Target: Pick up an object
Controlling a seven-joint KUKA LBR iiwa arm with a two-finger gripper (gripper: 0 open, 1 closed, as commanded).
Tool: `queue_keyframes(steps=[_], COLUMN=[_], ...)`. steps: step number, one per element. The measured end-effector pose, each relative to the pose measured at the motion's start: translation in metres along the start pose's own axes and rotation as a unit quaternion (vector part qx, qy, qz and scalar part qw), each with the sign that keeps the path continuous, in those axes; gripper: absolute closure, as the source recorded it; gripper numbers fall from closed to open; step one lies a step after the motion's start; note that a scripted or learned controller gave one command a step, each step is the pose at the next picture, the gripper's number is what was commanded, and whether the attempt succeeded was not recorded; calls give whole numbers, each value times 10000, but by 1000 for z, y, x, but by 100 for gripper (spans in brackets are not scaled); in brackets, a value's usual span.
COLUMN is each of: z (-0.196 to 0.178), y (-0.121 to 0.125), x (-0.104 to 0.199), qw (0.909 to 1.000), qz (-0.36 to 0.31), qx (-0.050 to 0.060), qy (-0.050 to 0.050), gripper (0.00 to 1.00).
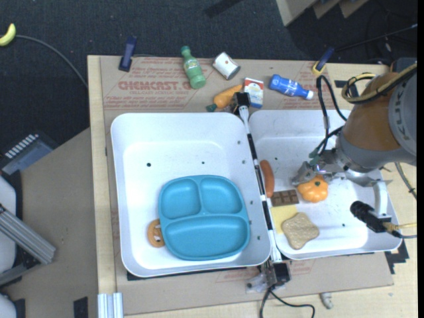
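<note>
In the right bin [285,128] lie a small orange pumpkin [313,191], a red-brown hot dog [267,177], a brown chocolate bar [285,197], a yellow cheese slice [281,213] and a tan slice of bread [300,230]. My gripper [315,172] hangs low over the bin, just above and behind the pumpkin and touching or nearly touching its top. The wrist hides how the gripper meets the pumpkin. The grey arm with its orange band [371,121] reaches in from the right.
The left bin [132,138] holds a blue divided plate [202,216] with a pretzel [154,234] half under its left edge. Behind the bins lie a green bottle [193,68], a white can [226,65], a blue bottle [290,87], a small carton [253,91] and a carrot [225,98].
</note>
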State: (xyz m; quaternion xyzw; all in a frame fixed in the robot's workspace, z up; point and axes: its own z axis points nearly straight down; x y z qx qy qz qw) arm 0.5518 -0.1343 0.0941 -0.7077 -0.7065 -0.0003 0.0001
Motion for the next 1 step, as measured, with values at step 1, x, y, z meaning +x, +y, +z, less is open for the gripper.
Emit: queue_keyframes(steps=[1], z=[-90], y=[-56], x=[102], qw=[10000], qz=[-13], qx=[5], qy=[3], gripper=[100])
